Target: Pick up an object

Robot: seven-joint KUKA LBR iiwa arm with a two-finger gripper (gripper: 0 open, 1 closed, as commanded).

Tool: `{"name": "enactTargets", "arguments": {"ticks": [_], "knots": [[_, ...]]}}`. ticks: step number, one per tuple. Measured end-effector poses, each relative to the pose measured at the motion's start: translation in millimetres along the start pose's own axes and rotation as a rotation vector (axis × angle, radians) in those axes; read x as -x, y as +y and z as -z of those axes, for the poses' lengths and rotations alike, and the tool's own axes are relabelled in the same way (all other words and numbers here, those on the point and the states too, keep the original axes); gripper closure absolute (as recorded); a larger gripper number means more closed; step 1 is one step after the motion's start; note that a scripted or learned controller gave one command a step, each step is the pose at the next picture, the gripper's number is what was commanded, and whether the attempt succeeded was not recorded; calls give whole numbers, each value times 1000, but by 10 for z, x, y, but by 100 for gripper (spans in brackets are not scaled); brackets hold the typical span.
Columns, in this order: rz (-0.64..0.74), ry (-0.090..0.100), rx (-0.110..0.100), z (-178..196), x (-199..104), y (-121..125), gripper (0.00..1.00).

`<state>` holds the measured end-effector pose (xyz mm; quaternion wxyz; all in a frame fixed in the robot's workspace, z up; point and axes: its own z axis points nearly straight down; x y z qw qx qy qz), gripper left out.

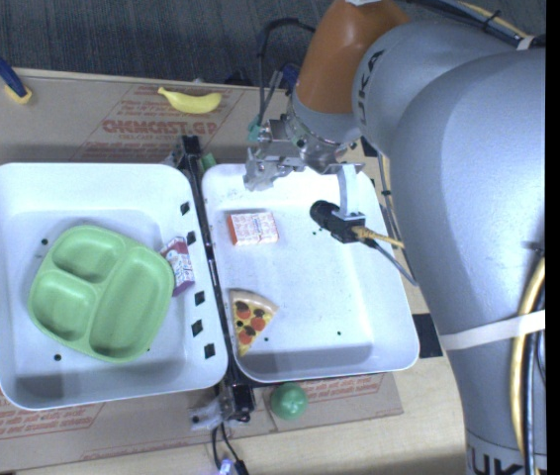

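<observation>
A small orange-and-white box (pixel 252 228) lies flat in the far half of the right bin (pixel 312 287), its printing too blurred to read. The gripper (pixel 263 173) is just beyond it, over the bin's far left corner, near the box but not touching it. The gripper's tip is a grey blur against the white wall, so whether it is open or closed cannot be told, and nothing can be seen in its grasp. Nearer the camera, a toy pizza slice (pixel 250 321) rests by the bin's left wall, well apart from the box. The grey arm (pixel 458 156) with its orange band covers the bin's far right corner and right rim. In the left bin (pixel 5 201) sits a green divided plate (pixel 102 290), and a small dark red packet (pixel 179 263), hard to identify, leans by the plate's right edge against the dividing wall. On the printed cardboard sheet (pixel 112 127) over the worktop, a yellow banana (pixel 191 98) lies beyond the bins and a green ball (pixel 287 400) sits in front of them.
</observation>
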<state>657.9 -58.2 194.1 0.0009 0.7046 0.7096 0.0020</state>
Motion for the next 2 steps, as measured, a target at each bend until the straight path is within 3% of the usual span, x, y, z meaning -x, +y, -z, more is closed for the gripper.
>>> {"name": "enactTargets", "arguments": {"ticks": [1,2], "knots": [[-1,-1,-4,-19,13,-12,0],[3,-1,-2,85,5,-5,100]]}}
